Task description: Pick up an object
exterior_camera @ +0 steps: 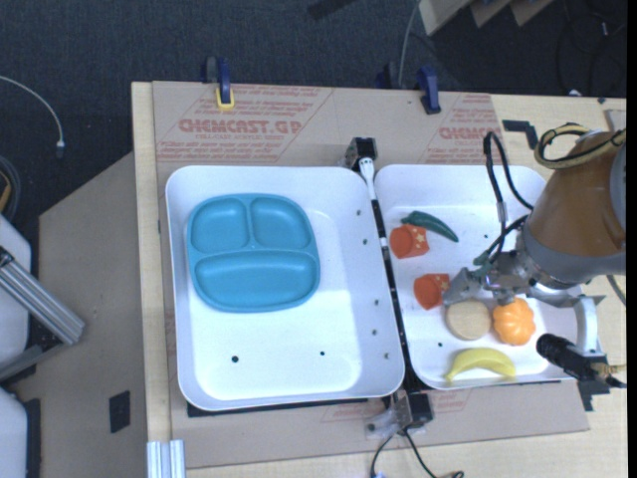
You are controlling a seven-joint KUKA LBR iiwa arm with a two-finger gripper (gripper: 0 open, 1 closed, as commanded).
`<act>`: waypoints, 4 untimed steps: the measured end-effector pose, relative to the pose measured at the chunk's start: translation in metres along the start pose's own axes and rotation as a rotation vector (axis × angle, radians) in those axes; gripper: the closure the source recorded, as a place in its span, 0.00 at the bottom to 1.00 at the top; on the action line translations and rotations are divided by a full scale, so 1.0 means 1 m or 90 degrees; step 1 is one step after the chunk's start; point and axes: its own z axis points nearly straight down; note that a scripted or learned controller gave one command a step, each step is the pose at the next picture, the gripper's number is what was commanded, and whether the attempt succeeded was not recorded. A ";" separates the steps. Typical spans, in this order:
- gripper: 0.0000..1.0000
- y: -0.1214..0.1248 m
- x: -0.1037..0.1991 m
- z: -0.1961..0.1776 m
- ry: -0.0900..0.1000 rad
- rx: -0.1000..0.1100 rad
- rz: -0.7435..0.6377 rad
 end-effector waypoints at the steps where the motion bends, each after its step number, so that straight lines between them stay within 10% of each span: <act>1: 0.00 0.003 0.002 0.035 0.003 -0.006 -0.001; 2: 1.00 0.005 0.000 0.023 -0.003 -0.013 0.000; 4: 1.00 0.013 -0.005 -0.102 -0.003 -0.009 -0.001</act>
